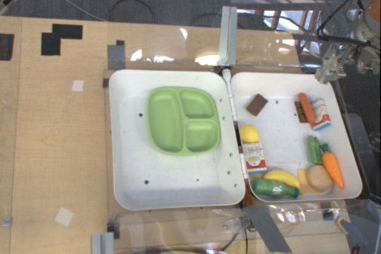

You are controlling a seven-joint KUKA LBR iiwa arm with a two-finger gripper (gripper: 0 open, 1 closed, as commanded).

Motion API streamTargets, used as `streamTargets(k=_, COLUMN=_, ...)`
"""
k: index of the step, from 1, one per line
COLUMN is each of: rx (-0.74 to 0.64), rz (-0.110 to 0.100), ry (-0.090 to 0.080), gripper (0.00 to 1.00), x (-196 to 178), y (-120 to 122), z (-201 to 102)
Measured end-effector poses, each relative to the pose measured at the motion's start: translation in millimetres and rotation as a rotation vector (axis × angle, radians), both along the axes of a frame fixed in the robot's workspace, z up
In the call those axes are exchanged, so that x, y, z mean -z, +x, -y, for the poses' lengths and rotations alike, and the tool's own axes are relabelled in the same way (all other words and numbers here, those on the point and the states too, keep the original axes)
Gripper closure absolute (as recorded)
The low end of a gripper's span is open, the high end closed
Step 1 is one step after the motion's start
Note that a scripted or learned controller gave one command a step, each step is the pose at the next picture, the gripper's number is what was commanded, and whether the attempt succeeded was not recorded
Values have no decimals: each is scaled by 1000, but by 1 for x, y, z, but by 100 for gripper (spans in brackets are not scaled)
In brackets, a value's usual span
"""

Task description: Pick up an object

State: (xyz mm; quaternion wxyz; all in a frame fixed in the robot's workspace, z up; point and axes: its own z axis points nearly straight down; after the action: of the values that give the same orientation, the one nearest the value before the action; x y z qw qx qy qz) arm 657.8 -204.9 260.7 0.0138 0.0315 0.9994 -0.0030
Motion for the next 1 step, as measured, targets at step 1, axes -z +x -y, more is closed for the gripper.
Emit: streamTargets(k=1, rx=-1, rz=-14, ry=4, gripper=0, x=8, y=-2, z=-1)
